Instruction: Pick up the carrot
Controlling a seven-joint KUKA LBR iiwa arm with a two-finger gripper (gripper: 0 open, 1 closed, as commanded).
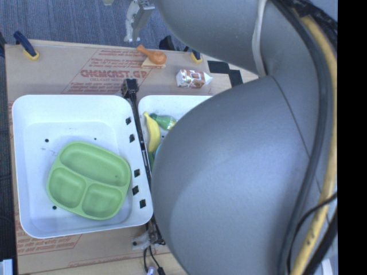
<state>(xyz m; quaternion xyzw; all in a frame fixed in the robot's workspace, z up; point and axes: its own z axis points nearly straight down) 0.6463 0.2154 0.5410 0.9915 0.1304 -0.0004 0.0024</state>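
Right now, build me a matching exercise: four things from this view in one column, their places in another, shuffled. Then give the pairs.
Things:
1. green divided plate
2. banana
3. small white carton
4. orange toy

Places:
A. on the brown board beyond the right bin
B. in the left bin
C. at the board's far edge, near the carpet
D. in the right bin, by the divider

Pairs: 1-B, 2-D, 3-A, 4-C

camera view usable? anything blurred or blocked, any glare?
Camera view: the arm, close to the lens and soft, covers most of the right bin; the green plate in the left bin is sharp; lighting even, no strong glare; soft shadows on bin walls.
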